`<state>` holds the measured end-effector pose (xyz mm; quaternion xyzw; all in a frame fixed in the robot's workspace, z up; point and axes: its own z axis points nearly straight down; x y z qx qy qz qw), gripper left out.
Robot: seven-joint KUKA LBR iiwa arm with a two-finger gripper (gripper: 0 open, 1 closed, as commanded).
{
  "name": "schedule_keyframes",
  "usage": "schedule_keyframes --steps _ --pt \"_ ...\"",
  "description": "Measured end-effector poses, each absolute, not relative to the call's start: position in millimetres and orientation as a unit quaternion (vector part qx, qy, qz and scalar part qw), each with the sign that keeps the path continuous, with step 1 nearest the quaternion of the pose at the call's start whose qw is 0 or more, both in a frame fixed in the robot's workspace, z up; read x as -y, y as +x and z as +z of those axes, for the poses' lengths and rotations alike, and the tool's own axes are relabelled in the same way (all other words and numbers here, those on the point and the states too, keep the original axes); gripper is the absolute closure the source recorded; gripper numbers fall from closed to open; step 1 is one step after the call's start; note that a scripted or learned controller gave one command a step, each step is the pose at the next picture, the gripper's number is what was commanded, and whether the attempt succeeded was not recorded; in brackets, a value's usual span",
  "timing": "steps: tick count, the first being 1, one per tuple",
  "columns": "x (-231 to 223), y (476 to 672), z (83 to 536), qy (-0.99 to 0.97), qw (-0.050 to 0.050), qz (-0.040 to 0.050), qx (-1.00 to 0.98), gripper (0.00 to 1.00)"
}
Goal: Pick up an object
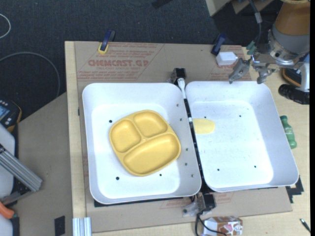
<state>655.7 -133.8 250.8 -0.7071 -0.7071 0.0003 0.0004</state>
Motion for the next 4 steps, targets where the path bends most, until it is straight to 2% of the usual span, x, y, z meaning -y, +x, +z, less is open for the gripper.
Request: schedule_keyframes --steps 1,2,3,4 --pt "84 608.3 432 -0.705 -0.005 -0.0044 0.709 0.0" --pt "81 554.5 544 -0.706 -0.006 -0.0047 0.708 0.0" --pt "81 557.2 547 -0.706 -0.003 -0.0011 0.708 1.0" --pt "90 512.0 421 -0.708 0.006 0.0043 0.706 1.0"
